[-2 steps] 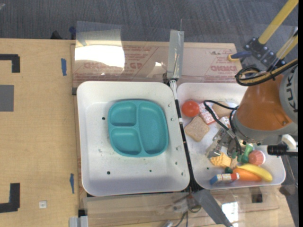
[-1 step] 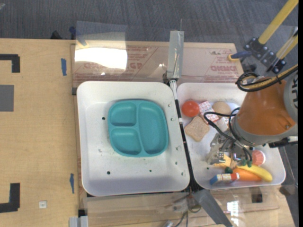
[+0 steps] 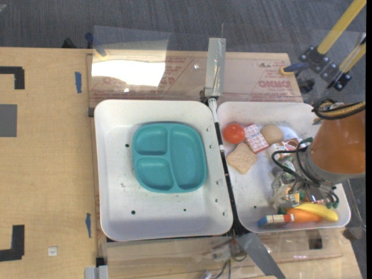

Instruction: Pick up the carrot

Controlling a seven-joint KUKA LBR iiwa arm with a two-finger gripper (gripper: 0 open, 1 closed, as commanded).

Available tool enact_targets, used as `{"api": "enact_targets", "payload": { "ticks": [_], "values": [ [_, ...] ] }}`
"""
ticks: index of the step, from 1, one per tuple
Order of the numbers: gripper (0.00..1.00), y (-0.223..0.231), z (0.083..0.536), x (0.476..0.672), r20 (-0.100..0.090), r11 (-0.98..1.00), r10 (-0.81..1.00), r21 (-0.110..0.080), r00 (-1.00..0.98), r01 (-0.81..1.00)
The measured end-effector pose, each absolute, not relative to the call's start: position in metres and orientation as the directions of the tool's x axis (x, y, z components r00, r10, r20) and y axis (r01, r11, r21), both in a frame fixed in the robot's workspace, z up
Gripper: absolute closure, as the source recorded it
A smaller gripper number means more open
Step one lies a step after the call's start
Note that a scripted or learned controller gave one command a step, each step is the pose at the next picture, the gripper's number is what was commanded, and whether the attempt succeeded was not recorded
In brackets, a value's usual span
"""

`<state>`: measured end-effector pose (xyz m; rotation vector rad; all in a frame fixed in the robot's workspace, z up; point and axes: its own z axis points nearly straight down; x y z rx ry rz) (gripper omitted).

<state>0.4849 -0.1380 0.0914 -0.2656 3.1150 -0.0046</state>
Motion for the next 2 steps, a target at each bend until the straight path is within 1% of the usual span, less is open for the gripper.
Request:
{"api": "enact_targets", "payload": {
  "ticks": [1, 2],
  "values": [
    [0.0, -0.136, 0.095, 0.494, -0.047, 0.985, -0.173, -0.012, -0.984, -0.172],
    [0.0, -0.106, 0.091, 0.491, -0.019, 0.978, -0.211, -0.009, -0.977, -0.211]
  ]
}}
